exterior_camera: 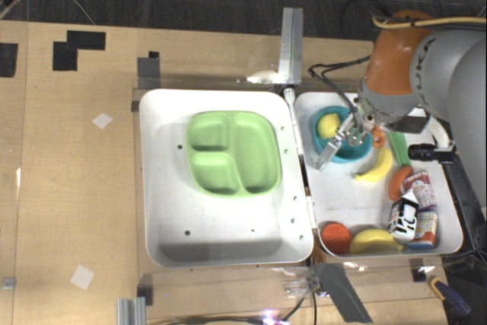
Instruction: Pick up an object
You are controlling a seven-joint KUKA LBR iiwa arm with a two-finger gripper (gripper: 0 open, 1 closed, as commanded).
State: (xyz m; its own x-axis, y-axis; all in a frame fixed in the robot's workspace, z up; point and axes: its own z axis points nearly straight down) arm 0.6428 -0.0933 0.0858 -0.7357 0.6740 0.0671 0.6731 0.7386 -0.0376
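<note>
Claw (340, 144) sits low over the teal bowl (356, 154) in the right bin (449, 240). Fingers look spread, with one metal finger (324, 156) angled out past the bowl's view-left rim and nothing pinched between them. Small round yellow fruit (328, 124) lies inside the bowl, just up and view-left of the claw, close to it; contact can't be told.

Banana (377, 166) lies just view-right and below the claw, against the bowl's outer side. Green item (398, 146) is further view-right, partly under the wrist. Orange-red item (399, 180) is below that. Cluster of small bottles or packs (412, 214) lies well below and view-right of the claw, labels unreadable. Red-orange round fruit (335, 237) is straight below the claw at the bin's near edge, with a yellow fruit (373, 240) touching it on the view-right.

Left bin (163, 232) is view-left of the claw and holds a green divided plate (232, 152), well apart from the claw.
</note>
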